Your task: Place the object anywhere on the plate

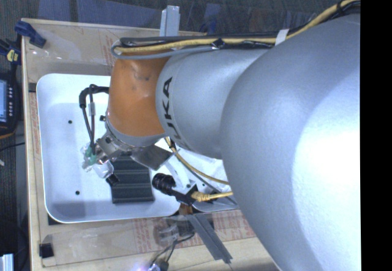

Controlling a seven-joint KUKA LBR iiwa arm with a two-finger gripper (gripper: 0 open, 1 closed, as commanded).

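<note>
My arm, grey with an orange band (135,98), reaches over the left white bin (58,141) and covers most of it. The black gripper (131,181) hangs low over the bin's near half, close to its front wall. A small green and white piece (92,158) shows just left of the wrist; I cannot tell whether it is a loose object or part of the arm's fittings. A black cable (89,110) loops down the wrist's left side.
The bin's left strip of floor (61,159) is bare white. A wooden bench edge (92,242) runs along the front, with metal clamps (184,230) near the bin's front right corner. A blue clamp (29,34) sits at the far left corner.
</note>
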